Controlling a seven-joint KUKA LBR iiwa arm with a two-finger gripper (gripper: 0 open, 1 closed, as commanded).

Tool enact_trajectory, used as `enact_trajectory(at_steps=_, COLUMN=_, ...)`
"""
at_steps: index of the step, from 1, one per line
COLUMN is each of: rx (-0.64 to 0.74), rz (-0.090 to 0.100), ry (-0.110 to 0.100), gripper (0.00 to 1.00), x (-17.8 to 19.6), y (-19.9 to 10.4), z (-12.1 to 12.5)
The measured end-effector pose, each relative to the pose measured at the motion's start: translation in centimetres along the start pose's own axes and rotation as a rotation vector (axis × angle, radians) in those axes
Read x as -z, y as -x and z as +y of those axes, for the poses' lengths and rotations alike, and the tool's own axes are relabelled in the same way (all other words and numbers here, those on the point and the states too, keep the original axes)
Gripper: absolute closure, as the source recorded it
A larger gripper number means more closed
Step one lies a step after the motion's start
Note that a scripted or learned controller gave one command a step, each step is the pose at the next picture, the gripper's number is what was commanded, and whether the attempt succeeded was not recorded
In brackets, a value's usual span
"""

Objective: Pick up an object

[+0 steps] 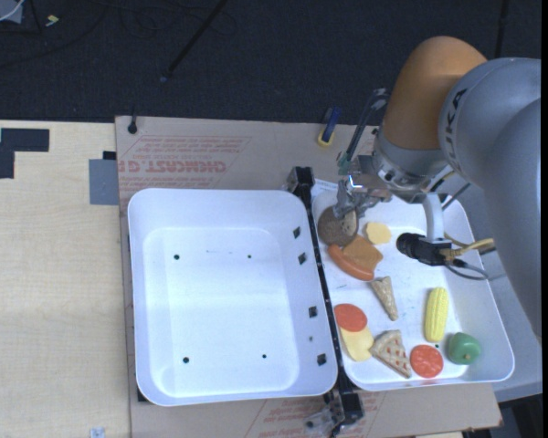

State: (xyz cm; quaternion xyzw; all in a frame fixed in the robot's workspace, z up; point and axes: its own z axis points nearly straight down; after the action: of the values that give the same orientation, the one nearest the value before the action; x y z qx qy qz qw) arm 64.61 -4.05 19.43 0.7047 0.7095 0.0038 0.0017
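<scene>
Camera view: the gripper [349, 210] hangs right above the brown round piece [334, 229]; its finger state cannot be told.

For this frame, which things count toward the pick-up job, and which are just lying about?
Part of the job:
gripper
brown round piece under it
orange piece
corn cob
green piece
right bin holding them

Lying about:
left bin
blue-and-yellow clip
cardboard sheet
</scene>
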Motion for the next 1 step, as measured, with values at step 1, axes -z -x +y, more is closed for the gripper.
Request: enact_trajectory(at_steps=1, rx=-0.010, rz=-0.002, ry=-0.015, gripper=1.00, x=-0.68, y=2.03, z=-6.32)
